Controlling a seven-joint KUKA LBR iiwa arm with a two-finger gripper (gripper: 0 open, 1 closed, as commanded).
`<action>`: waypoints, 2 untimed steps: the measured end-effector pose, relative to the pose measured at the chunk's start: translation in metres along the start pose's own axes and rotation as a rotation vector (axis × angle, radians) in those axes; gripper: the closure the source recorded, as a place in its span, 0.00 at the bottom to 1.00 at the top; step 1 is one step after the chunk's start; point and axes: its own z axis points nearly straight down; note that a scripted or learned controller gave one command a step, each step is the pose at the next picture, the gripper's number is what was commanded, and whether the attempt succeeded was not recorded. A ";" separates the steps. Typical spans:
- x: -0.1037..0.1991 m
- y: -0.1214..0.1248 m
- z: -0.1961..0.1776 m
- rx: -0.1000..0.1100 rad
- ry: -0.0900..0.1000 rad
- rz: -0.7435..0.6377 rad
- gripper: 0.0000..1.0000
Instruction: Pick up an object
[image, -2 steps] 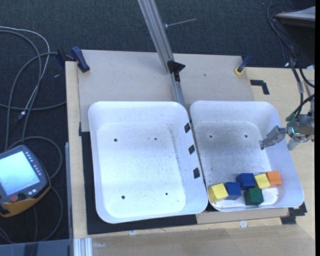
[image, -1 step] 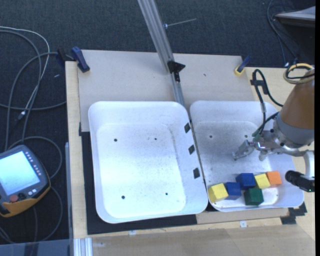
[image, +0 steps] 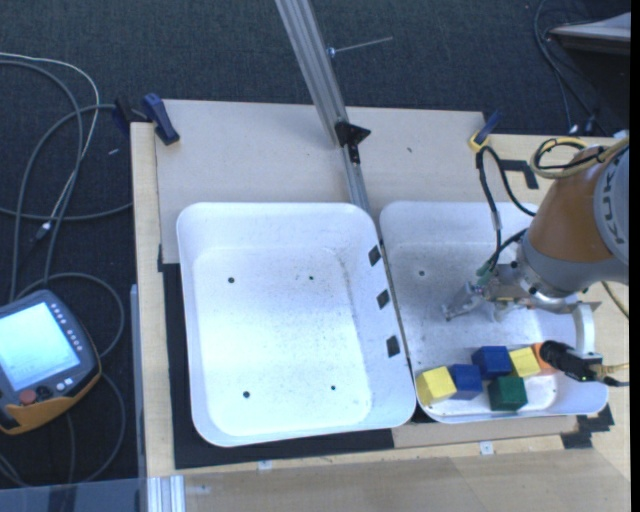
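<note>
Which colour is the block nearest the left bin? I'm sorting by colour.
Yellow: the block at the left end of the cluster in the right bin, clearest in the camera view.

the two white bins look like smooth, slightly glossy plastic, speckled with dark flecks. the bench top is matt, pale board. the blocks seem smooth painted wood or plastic. the slanted rail is brushed metal. the floor is rough dark carpet.
</note>
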 end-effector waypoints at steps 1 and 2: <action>-0.055 0.013 -0.004 -0.008 -0.007 0.006 0.00; -0.022 -0.036 -0.002 0.000 0.001 0.003 0.00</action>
